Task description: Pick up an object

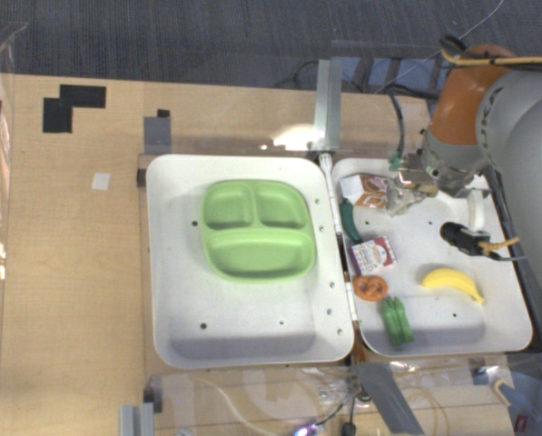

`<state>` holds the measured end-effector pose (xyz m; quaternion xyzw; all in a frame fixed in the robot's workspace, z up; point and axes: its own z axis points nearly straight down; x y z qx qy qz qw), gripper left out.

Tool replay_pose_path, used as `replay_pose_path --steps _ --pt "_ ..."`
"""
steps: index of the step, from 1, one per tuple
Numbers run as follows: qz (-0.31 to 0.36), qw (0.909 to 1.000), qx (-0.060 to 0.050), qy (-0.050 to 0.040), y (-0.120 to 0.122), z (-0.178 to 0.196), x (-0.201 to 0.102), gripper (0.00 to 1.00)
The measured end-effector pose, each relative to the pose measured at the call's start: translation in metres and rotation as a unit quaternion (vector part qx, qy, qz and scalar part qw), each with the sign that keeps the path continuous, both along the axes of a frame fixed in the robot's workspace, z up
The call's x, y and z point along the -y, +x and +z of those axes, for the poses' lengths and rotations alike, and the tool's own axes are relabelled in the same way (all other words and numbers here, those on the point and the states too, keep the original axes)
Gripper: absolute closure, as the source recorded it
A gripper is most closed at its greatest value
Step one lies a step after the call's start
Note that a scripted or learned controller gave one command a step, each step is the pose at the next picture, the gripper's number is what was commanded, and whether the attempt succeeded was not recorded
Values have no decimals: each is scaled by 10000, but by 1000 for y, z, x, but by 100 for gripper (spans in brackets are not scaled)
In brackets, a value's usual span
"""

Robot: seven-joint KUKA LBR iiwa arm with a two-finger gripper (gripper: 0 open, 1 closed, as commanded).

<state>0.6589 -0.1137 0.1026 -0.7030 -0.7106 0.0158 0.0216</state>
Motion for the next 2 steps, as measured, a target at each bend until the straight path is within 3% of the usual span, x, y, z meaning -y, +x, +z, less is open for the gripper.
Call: replay_pose_path --steps 1,2 --pt "-1 10000 -1 -3 0 0 1 0" --pt "-1713 9850 -202 4 -3 -15 15 0"
